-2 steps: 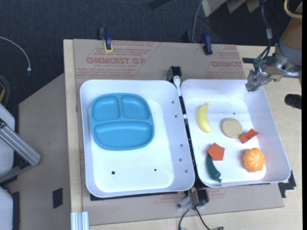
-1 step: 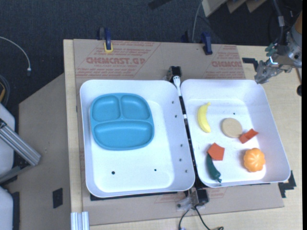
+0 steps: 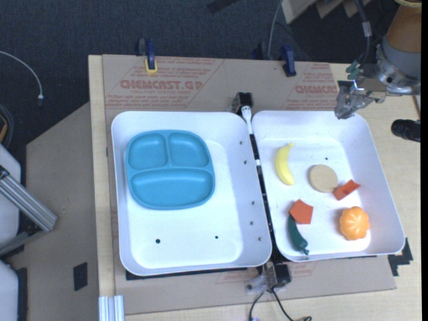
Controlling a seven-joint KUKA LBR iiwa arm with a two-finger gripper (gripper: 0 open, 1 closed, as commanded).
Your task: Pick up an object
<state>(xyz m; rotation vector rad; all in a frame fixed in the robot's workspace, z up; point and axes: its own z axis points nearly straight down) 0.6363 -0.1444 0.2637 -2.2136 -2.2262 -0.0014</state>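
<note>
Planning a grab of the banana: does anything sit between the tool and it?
Nothing visible does. The tool hovers over the right bin's far rim; bare bin floor separates it from the banana.

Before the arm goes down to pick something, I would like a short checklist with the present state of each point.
1. Claw is above the right bin's far corner, clear of all items: ok.
2. Claw carries nothing: ok.
3. Finger opening: cannot tell.
4. Banana lies free, nothing touching it: ok.
5. Red block is apart from the green pepper: not ok, they touch.
6. Orange fruit stands away from the wall: not ok, close to it.
</note>
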